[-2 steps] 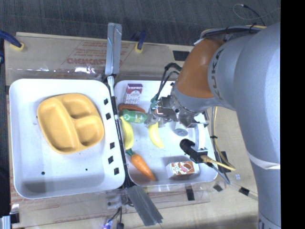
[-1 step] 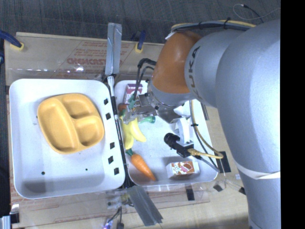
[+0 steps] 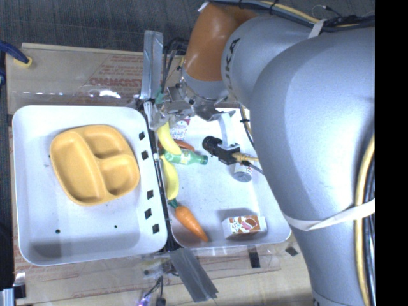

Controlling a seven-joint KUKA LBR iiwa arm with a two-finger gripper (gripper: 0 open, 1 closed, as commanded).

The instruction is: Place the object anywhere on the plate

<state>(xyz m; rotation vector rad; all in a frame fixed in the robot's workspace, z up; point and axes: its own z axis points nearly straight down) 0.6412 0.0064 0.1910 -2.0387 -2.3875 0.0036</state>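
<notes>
In left bin (image 3: 25, 234), yellow divided plate (image 3: 94, 164). Along left wall of right bin (image 3: 213, 193), banana (image 3: 166, 142) with gripper (image 3: 173, 110) just above, its opening impossible to tell. Then green bottle (image 3: 188, 159), carrot (image 3: 190, 222), small carton (image 3: 243, 224).

Even overhead light, soft shadows, slight blur
</notes>
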